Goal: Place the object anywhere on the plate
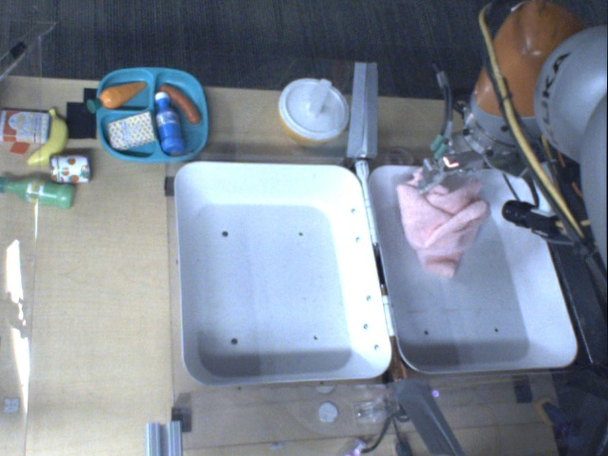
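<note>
Tool (pixel 445 167) looks clenched on the floppy pink cloth (pixel 440 221); thin pinch, so it could slip loose mid-carry.

Pale wooden bench (pixel 95 302) (glare at left) against dark floor (pixel 237 17).

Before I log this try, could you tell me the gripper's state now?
Gripper: shut on the pink cloth, which hangs from it above the right bin.

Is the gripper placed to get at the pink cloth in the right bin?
Probably yes: the gripper sits right at the top edge of the pink cloth, with nothing else near it in the right bin.
</note>
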{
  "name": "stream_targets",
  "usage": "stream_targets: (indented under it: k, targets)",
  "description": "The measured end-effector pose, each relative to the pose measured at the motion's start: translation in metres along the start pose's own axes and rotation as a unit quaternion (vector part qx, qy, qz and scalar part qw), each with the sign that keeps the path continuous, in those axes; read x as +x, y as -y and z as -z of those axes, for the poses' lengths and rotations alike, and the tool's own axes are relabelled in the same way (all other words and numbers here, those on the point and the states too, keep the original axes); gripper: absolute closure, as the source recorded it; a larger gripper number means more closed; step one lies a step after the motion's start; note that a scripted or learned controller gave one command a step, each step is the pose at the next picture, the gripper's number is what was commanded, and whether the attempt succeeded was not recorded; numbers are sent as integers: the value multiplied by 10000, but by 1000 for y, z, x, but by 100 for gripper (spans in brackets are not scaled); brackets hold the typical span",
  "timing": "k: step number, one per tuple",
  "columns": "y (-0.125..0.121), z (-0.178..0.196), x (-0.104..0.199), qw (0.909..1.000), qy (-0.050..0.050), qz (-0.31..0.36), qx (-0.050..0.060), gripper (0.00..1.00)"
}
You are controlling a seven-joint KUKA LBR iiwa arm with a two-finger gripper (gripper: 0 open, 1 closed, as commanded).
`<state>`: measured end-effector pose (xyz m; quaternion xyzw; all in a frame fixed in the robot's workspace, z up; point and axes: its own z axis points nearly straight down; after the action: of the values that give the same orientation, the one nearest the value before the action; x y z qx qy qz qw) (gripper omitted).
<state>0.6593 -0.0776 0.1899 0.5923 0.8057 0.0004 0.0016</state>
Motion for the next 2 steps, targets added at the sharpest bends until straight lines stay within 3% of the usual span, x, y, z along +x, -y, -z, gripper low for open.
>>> stream_targets:
  k: [1,2]
  targets:
    - [-2,35,1,10000,-1,39,-7,100]
    - [0,46,53,9787,-6,2055,-10,100]
